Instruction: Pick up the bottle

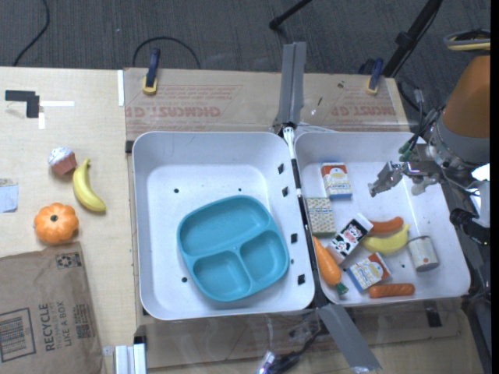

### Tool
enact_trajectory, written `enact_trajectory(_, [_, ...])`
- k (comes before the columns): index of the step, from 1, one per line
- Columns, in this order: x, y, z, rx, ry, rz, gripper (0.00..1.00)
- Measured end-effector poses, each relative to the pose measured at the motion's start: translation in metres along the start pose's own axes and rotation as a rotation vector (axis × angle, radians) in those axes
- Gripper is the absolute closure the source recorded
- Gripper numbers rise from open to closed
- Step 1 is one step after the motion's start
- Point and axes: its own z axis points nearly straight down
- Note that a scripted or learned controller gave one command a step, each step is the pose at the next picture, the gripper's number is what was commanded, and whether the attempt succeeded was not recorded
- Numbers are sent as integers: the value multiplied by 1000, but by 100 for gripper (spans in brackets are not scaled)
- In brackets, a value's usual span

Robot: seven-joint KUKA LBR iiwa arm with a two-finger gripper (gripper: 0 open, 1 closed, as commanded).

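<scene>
Gripper (387,179) hangs over the upper right part of the right bin (460,287), arm coming in from the right edge. Can't tell how the gripper is set, too small and blurred. Nothing visibly in it.

No obvious bottle. Closest candidate is the small grey cylinder (423,253) near the bin's right wall, lying on its side just right of the yellow banana (387,241); can't confirm what it is. It sits below the gripper, apart from it.

Other stuff in the right bin: a small carton (336,180) top left, a patterned box (320,215) by the divider, a cow-print carton (349,238), a carrot (327,262).

Left bin (156,170) has a blue divided plate (232,247).
</scene>
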Motion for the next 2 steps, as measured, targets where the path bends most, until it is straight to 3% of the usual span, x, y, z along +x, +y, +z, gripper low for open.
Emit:
enact_trajectory(1, [54,37,103,0,-1,364,0])
enact_trajectory(2, [58,67,11,-1,-2,386,0])
